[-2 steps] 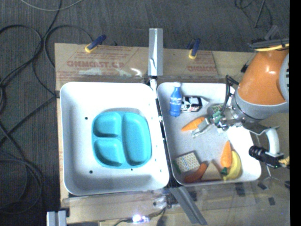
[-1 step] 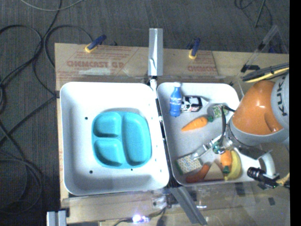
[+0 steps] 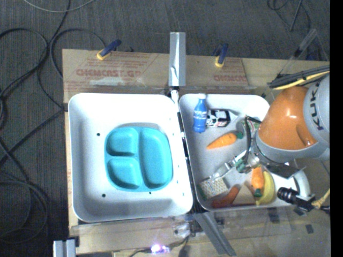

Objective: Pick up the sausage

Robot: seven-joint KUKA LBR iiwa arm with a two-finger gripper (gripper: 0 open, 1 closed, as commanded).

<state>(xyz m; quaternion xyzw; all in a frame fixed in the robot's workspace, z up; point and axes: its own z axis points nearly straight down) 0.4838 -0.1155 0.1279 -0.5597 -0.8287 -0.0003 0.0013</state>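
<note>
Near edge of right bin [image 3: 187,143]: sausage [image 3: 228,197], reddish-brown, lies slanted on the bin floor against the front wall, low in the bin. Just left of it, a small grey textured block [image 3: 213,187], touching or nearly touching the sausage's upper end. Right of the sausage, a banana [image 3: 266,189], yellow, with an orange piece [image 3: 258,179] lying against it.

End effector [image 3: 231,167] sits above the grey block and sausage, metal fingers pointing down-left toward the bin's front. Can't tell how far apart the fingers are, too small and cluttered; nothing visibly clamped between them. Sausage is apart from it, still on the bin floor.

Arm [image 3: 292,125]: big orange band and grey wrist cover the right half of the right bin, entering from the right.

Mid bin: carrot [image 3: 222,141], orange with green top, lying sideways, just left of the arm. Behind it, a blue bottle [image 3: 199,113] with white cap, near the bin's back-left corner, and a small black-and-white item [image 3: 218,117] just beside it.

Left bin [image 3: 80,159]: holds a teal divided tray [image 3: 139,157], three compartments, centred.

Far side: cardboard-covered worktop [image 3: 123,71] with two blue-yellow clamps [image 3: 109,48] at the back edge and a metal post [image 3: 177,63] between the bins. Dark carpet floor [image 3: 80,15] with cables [image 3: 37,4] beyond.
</note>
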